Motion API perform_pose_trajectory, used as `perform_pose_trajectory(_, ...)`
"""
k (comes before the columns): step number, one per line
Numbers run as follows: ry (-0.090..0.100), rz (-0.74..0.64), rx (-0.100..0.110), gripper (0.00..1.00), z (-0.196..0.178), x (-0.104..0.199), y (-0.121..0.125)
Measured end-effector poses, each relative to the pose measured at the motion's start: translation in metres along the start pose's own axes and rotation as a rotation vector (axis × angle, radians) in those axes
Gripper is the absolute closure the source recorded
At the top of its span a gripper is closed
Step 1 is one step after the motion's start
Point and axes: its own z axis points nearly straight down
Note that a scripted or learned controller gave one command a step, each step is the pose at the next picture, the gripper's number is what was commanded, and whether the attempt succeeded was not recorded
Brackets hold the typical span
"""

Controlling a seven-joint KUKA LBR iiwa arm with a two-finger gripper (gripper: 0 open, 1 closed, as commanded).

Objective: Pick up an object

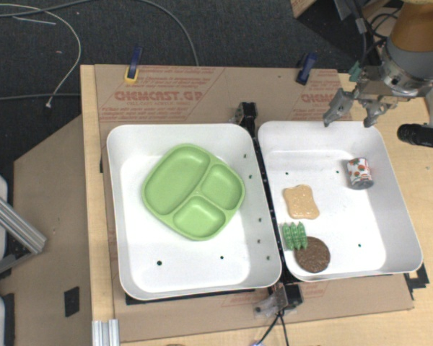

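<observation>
- The gripper (353, 114) hung over the far rim of the right bin (397, 215), its two fingers spread apart with nothing between them.
- A small can (359, 172) with a red-and-white label lay on its side inside the right bin, near that far rim, a short way toward the camera from the gripper and not touching it.
- The can's long axis ran roughly from the bin's far rim toward its near rim, tilted slightly.
- A tan slice of toast (301, 202) lay flat near the bin's middle, well apart from the can.
- A green ridged piece (294, 236) and a brown round cookie (313, 254) sat touching each other by the bin's near rim.
- A green divided plate (193, 191) rested in the left bin (130, 258), beside the right bin.
</observation>
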Motion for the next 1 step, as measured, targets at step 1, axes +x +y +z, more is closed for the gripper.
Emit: perform_pose_trajectory(1,-0.002,-0.002,-0.013,0.0,-0.0079,0.0003,0.002)
